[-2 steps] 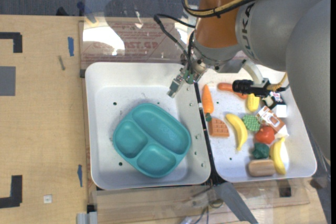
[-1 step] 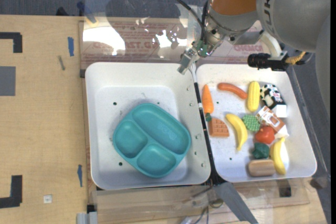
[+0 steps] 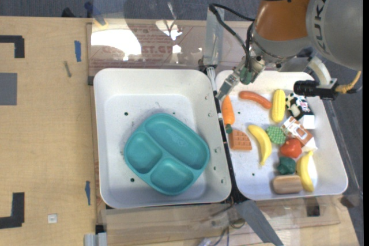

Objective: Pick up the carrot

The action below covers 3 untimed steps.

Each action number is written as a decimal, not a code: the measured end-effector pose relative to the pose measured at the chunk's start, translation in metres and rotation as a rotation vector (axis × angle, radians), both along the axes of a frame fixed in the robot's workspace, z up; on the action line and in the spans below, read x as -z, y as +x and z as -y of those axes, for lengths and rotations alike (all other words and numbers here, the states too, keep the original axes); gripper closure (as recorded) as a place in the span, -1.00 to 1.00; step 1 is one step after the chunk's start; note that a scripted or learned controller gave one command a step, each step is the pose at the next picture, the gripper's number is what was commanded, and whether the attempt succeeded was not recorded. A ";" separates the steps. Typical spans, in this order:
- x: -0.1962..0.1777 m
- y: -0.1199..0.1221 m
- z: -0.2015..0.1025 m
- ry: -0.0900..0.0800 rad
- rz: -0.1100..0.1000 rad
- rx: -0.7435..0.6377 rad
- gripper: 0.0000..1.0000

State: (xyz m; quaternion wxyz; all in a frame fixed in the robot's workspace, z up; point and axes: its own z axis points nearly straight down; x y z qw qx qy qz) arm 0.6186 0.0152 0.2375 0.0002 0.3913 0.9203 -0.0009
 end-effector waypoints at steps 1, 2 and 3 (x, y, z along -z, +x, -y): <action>-0.091 -0.001 0.070 -0.001 0.016 0.096 1.00; 0.014 -0.014 0.018 0.002 -0.008 0.175 1.00; 0.051 -0.053 -0.023 0.003 -0.001 0.046 1.00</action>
